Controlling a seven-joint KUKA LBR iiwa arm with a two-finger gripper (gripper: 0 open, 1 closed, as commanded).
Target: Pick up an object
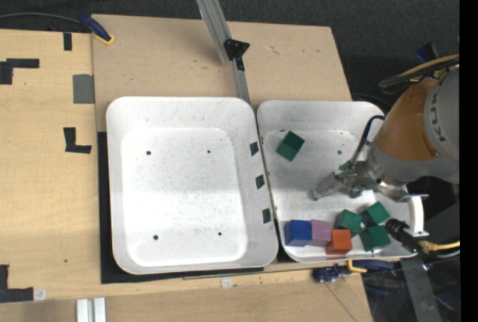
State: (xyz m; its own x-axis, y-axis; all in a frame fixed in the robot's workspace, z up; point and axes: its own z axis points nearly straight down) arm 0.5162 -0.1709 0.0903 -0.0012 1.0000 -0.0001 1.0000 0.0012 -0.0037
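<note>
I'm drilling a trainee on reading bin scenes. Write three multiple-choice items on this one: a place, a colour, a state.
1. Where are the blocks?
A. right bin
B. left bin
C. bench

2. What colour is the lone block at the back of that bin?
A. orange
B. green
C. blue

3. How does the end effector stand?
A. over the left bin
B. raised above the bench
C. low inside the right bin

Answers: 1 A, every block lies there; 2 B, it is dark green; 3 C, it sits between the lone block and the front cluster.
</note>
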